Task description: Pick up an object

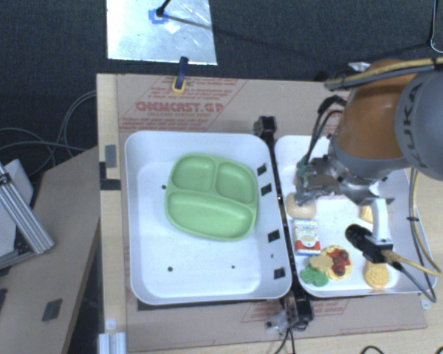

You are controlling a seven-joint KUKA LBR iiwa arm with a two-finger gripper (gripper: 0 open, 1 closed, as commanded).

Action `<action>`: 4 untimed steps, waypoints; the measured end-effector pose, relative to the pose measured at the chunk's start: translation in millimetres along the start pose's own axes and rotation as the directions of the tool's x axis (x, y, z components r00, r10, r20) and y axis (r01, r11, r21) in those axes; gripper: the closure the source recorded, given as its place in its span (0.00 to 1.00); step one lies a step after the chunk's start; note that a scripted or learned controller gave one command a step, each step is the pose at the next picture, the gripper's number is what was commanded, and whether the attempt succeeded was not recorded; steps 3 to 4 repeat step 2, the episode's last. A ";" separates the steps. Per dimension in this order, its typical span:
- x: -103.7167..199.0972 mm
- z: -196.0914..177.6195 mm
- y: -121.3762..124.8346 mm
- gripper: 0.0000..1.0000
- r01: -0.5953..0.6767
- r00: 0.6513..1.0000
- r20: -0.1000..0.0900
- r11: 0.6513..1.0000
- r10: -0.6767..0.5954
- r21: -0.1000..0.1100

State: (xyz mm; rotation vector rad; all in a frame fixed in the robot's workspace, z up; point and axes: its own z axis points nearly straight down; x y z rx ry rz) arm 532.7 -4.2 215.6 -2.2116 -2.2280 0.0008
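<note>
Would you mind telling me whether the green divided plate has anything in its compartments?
Empty. The green divided plastic plate lies flat, right side up, in the left white bin, and all three compartments show bare green plastic.

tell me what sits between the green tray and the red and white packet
The white bin walls and black clips separate the green tray from the packet, per the camera view.

The left bin (144,220) is white, holding a pale green divided plate (210,196); the right bin (332,290) is white too, with a red-and-white packet (306,236), a beige bun (301,209), a yellow waffle (376,274) and a red, yellow and green food piece (327,265); the arm (387,120) is grey and orange.
</note>
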 end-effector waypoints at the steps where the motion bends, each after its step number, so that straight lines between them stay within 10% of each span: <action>1: 35.2 -18.1 -37.7 1.00 0.001 1.000 -0.001 1.000 -0.001 -0.001; 4: 33.8 -17.5 -37.8 1.00 -0.005 1.000 0.000 1.000 0.005 -0.003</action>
